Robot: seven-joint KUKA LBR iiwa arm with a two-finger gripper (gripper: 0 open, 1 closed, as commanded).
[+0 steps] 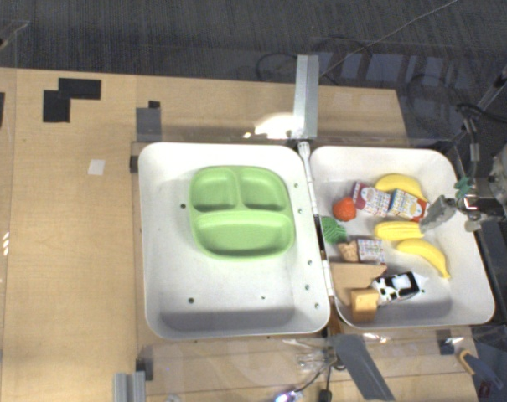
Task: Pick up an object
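Nearest to us in the right bin (483, 301) lie a brown block (364, 305) and a black-and-white cow toy (397, 286), touching each other, and we judge both poor first choices: they are small and close to the near wall. A little farther in, the near banana (429, 255) lies just below the gripper (444, 211), with the middle banana (399, 230) touching it on its far side. We would aim for the near one, coming straight down across its width, so the grip closes on one fruit and not two. Left of them are a small packet (369, 249) and a green thing (333, 229) that we cannot identify. Farther still, a carton (387, 202) lies flat between a red ball (344, 210) and the far banana (400, 183), packed tight and harder to separate. The gripper hangs over the bin's right side with nothing visibly in it; how wide it is set we cannot tell, because the picture's right edge cuts off much of it. The left bin (165, 249) holds a green divided plate (239, 210).
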